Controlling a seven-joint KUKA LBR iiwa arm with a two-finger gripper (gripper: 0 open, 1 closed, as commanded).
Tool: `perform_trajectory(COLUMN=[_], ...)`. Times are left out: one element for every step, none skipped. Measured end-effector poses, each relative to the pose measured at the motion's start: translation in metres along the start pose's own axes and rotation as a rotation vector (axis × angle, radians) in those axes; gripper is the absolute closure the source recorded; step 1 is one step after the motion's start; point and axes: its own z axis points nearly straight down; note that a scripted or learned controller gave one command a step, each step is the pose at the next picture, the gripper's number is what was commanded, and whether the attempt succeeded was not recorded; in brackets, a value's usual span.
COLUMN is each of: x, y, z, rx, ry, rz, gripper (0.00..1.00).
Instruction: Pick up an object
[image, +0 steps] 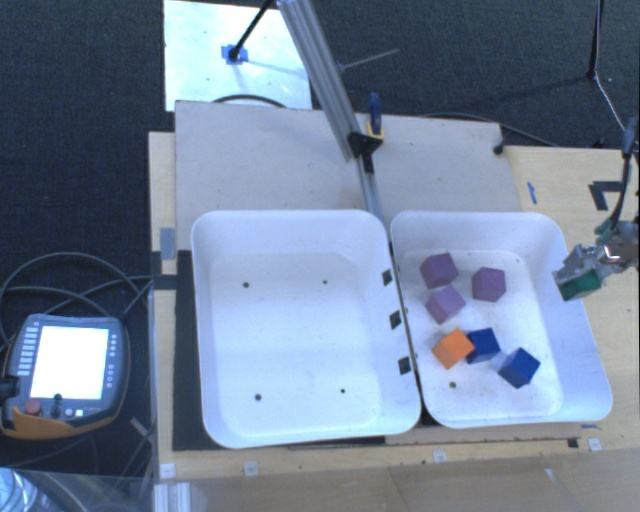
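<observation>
The right bin (575, 400) holds several small cubes. Three purple ones (438, 268) (488, 283) (445, 303) sit toward its back. An orange cube (453, 348) touches a blue cube (483, 344) nearer the front, and a second blue cube (519, 367) lies just right of them. My gripper (580, 273) hangs at the bin's right rim, beside the cubes and well apart from all of them. It has a grey body with a green part, and nothing shows in it.
The left bin (205, 300) adjoins the right one along black clips (395, 318). A slanted metal pole (325, 75) with a clamp crosses the back board. A teach pendant (65, 375) with cables lies off the bench at left.
</observation>
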Motion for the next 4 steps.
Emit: perform_trajectory(x=[0.057, 0.106, 0.151, 0.206], y=[0.004, 0.002, 0.003, 0.01], z=[-0.005, -0.003, -0.001, 0.018], rx=[0.004, 0.006, 0.006, 0.007], ry=[0.005, 0.004, 0.005, 0.005], rz=[-0.006, -0.005, -0.005, -0.005], gripper=[1.0, 1.0, 1.0, 1.0])
